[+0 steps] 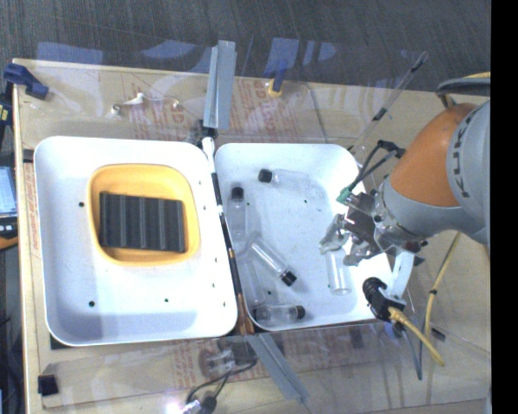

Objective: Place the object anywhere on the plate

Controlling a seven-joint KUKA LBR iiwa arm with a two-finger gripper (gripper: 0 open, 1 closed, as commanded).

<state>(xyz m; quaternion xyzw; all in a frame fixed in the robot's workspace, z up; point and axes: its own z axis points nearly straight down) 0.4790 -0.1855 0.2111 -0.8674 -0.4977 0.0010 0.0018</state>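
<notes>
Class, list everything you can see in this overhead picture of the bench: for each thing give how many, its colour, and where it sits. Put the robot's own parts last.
White bins: two, white, side by side on the bench.
Plate: one, yellow with a dark ribbed insert, in the left bin.
Vials: about five, clear with black caps, scattered in the right bin.
Clamps: two, blue, along the bench's far edge.
Arm: one, grey with orange band, reaching in from the right.
Gripper: one, metal, over the right bin's right side.
</notes>
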